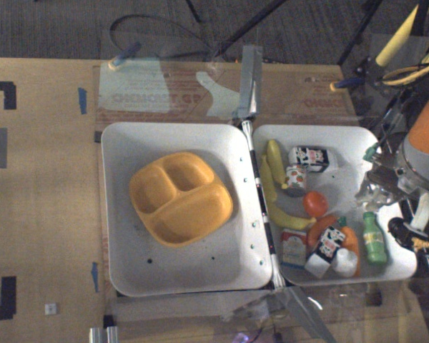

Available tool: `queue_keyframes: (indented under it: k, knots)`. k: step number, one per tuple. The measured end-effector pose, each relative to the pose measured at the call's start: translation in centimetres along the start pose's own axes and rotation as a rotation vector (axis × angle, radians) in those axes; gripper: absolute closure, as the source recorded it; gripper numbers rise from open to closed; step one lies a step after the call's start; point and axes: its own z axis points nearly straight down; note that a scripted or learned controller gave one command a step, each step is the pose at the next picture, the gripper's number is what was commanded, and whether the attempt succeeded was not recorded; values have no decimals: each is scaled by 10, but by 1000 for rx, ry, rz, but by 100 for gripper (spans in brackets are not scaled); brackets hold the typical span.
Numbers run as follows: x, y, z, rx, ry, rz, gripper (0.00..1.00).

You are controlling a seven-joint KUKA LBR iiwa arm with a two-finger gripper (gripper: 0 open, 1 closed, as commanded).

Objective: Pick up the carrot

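You had two white bins side by side on the wooden tabletop [43, 213], seen from above at a slant. The left bin [121, 263] held a yellow divided plate [180, 197], sitting slightly turned near its middle. The right bin [343, 138] carried the clutter: two bananas [274, 166] lay along its left wall, one running down and curving toward the bin's middle; a small black-and-white carton [309, 158] sat near the far wall, with a little can [295, 179] just beside it; an orange-red tomato [315, 204] rested near the centre. The carrot [320, 227] you were after lay toward the near side of that bin, below the tomato, partly covered by another black-and-white carton [329, 247] tilted across it. A red-and-white box [294, 249] stood just to its left, and a green bottle [374, 239] lay near the bin's right wall. The arm came in from the right, its orange band [423, 131] at the frame's edge, and the gripper [374, 190] hung over the right side of that bin, above the green bottle and apart from the carrot. Whether the fingers were spread or pressed together, you could not tell; the metal parts blurred together there.
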Motion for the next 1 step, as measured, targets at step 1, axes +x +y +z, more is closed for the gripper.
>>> queue_keyframes:
  k: [1]
  knots:
    - [-23, -19, -23, 1, -1, 369, 100]
